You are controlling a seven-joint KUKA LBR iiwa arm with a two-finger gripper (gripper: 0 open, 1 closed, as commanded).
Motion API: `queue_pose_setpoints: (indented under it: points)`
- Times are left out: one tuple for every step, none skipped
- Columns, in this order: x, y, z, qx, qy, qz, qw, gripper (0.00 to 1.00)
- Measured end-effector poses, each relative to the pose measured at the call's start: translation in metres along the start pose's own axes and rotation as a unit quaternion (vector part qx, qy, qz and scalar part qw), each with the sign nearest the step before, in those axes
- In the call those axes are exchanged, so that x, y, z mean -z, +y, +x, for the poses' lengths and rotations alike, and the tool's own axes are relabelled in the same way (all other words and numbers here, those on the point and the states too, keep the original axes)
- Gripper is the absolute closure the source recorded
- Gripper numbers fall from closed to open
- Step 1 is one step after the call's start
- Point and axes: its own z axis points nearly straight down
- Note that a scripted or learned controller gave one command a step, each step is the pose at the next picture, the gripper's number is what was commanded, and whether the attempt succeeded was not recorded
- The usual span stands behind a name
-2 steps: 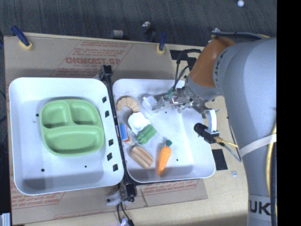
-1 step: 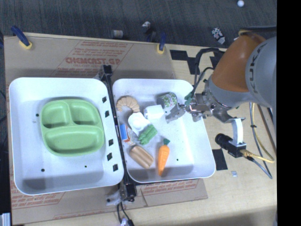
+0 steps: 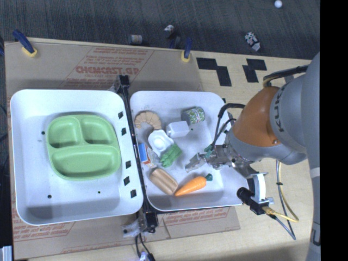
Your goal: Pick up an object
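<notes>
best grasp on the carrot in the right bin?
Grip the carrot across its thicker orange middle, coming from straight above. It lies flat and tapers toward the green-topped end by the gripper, so the ends would likely slip. The bread roll sits close at its other end; the bin wall crowds the near side.

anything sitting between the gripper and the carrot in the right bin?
Nothing visible does. The gripper is low in the right bin, just above the toy carrot in the view, with bare bin floor between them. The bread roll lies to the carrot's left and the green toy left of the gripper, both off that line.
</notes>
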Motion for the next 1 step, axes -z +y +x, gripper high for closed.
queue_pose_setpoints:
  points:
    - [-0.0179, 0.0491, 0.0751, 0.001, -0.001, -0.001, 1.0000, 0.00]
